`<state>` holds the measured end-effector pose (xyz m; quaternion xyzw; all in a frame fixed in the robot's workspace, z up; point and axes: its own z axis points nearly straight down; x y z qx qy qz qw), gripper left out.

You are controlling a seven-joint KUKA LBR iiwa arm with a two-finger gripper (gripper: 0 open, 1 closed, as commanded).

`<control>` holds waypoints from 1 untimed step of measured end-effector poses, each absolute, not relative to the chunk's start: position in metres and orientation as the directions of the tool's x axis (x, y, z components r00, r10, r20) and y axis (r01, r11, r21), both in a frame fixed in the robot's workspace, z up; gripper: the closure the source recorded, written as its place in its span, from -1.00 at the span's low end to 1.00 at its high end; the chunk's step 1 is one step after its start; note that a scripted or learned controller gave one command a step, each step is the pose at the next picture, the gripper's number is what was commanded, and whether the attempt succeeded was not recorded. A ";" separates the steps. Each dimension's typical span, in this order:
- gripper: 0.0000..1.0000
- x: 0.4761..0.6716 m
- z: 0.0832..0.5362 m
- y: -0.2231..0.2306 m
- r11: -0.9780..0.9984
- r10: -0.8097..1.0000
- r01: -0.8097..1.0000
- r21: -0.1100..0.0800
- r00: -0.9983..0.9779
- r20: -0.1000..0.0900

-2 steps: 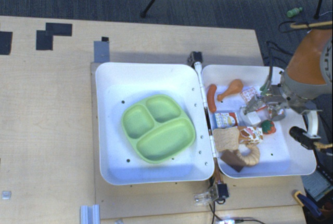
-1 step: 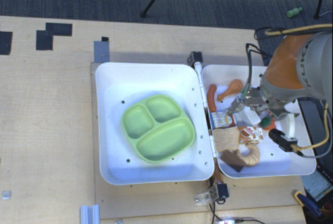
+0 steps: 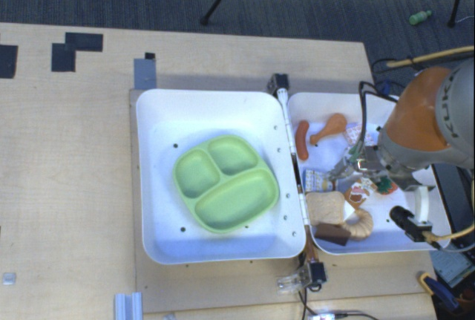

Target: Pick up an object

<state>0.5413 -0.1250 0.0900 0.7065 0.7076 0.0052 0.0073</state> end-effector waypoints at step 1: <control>-1.00 0.502 0.090 -0.134 0.001 1.000 1.000 0.021 -0.001 -0.004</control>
